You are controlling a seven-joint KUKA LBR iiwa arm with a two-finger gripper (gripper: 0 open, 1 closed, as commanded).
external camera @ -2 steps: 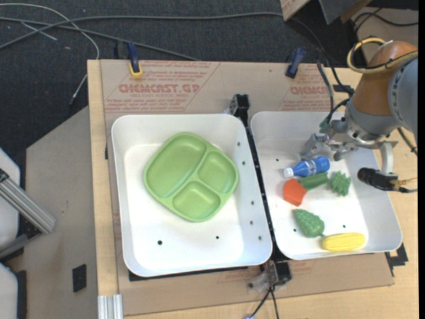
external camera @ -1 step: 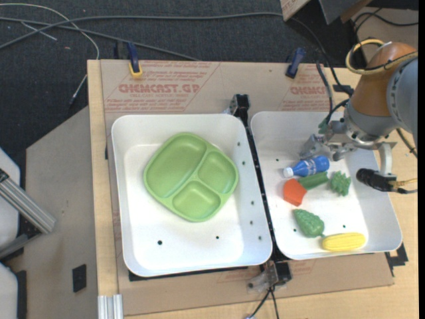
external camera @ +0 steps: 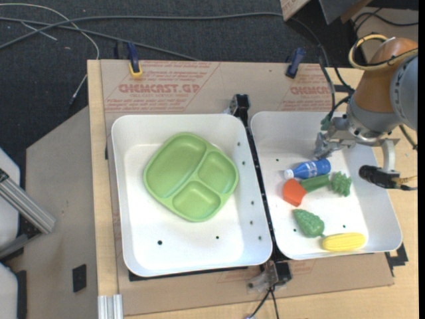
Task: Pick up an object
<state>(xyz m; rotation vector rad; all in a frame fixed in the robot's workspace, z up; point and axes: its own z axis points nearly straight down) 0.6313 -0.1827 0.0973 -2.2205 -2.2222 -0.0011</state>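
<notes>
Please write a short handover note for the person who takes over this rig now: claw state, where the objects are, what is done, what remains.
Claw: low in the right white bin, just above the blue plastic bottle; grip state unclear.
Same bin: orange block, green broccoli toy, green leafy toy, yellow corn toy.
Left white bin: green divided plate.
Done: nothing lifted.
Left: grasp and lift one object.

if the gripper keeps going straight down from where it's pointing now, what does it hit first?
Most likely the blue bottle: the gripper hangs just above its far end in the right bin. Depth is unclear from this slant, so it could instead land on bare bin floor just beside the bottle.
</notes>
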